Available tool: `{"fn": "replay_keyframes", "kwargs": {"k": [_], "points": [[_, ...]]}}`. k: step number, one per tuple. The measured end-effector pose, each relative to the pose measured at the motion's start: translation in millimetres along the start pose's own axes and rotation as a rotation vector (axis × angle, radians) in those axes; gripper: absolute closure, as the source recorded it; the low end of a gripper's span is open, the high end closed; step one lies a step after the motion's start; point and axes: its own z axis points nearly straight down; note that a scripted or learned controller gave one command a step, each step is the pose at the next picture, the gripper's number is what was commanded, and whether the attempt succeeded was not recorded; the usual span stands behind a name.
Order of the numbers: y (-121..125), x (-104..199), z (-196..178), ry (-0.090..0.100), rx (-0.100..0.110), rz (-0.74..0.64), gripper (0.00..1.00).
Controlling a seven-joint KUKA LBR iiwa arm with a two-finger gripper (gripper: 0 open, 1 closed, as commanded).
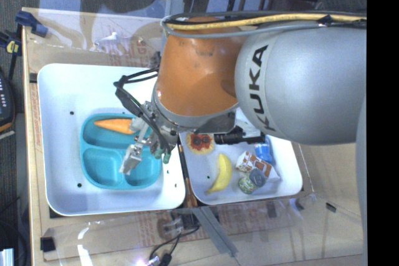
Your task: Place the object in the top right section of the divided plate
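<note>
A blue divided plate (89,156) lies in the left white bin (56,134). An orange carrot (114,126) rests in the plate's upper section, its right end tucked under the wrist. My gripper (145,154) hangs over the plate's right side, just below and to the right of the carrot. It is open, and the fingers (132,159) have nothing between them. The wide grey and orange arm hides the top of both bins.
The right white bin (293,187) holds a yellow banana (219,172), a round red-orange item (201,142), a small brown and white carton (255,165), a blue packet (263,151) and a small greenish can (246,185). Cables run along the wrist.
</note>
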Motion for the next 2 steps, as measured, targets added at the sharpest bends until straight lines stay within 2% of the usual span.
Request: {"fn": "replay_keyframes", "kwargs": {"k": [1, 2], "points": [[23.5, -61.5, -167.2, -0.001, -0.001, -0.154, 0.00], [2.3, 1.3, -174.3, 0.001, -0.001, -0.127, 0.00]]}}
